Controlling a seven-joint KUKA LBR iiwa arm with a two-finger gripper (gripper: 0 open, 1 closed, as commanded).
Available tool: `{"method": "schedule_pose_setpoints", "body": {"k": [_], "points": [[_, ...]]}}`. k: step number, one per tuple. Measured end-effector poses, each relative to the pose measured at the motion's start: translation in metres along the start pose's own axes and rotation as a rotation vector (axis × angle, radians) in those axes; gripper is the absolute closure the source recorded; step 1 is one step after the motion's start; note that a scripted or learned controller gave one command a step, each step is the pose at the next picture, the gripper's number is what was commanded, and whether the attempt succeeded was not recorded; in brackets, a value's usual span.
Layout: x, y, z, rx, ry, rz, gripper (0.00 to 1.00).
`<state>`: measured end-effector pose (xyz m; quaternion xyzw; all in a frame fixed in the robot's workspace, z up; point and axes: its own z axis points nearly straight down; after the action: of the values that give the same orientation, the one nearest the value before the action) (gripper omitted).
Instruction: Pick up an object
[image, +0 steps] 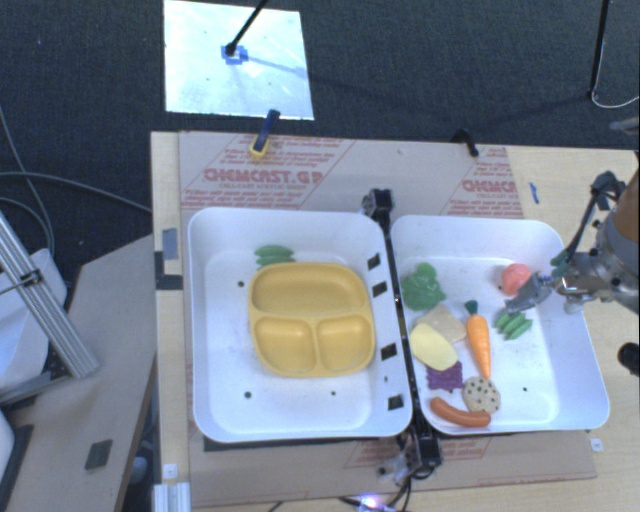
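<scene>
Camera view has the gripper (528, 293) low in the right bin (580, 400), nothing between its fingers, though I cannot tell their spread; green pea pods (514, 325) just beneath, pink fruit (515, 276) beside; I judge it approaching; descent and closing come next.

protective sheet (330, 165) under bins | red print "CHEMCAST GP", repeated; remaining print unreadable

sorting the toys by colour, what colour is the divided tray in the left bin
Yellow. The tray shows plainly in the camera view, lying in the left bin.
</scene>
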<state>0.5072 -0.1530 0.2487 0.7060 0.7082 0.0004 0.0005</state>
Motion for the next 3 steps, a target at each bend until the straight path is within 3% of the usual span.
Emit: {"method": "schedule_pose_setpoints", "body": {"k": [1,2,3], "points": [[0.055,-0.013,0.156,0.016,0.006,-0.004,0.0],[0.051,-0.008,0.137,-0.002,0.0,0.002,1.0],[0.032,0.043,0.105,-0.007,-0.003,-0.001,1.0]]}}
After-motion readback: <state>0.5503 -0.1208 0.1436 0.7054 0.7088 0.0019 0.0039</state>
